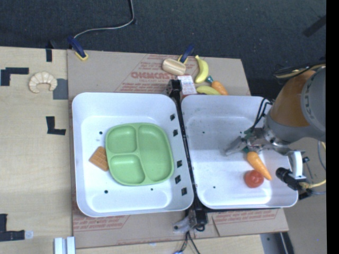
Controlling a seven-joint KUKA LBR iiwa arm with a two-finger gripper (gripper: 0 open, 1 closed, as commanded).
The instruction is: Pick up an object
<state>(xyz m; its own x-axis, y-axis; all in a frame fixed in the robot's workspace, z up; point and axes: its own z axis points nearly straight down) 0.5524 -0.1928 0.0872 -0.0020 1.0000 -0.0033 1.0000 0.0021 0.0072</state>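
In the right bin [212, 110] an orange carrot [258, 164] lies at a slant near the right wall, with a red tomato [253, 179] just below it. My gripper [233, 147] hangs low over the middle of this bin and points left. It sits just left of the carrot's upper end, and I see nothing held in it. The grey arm with its orange band [291, 107] reaches in from the right.
The left bin [85, 120] holds a green divided plate [139, 153] with a tan cracker [99, 158] at its left edge. Behind the bins lie bananas [202, 73], a bread roll [173, 66] and a small box [186, 83]. A croissant [42, 81] sits far left.
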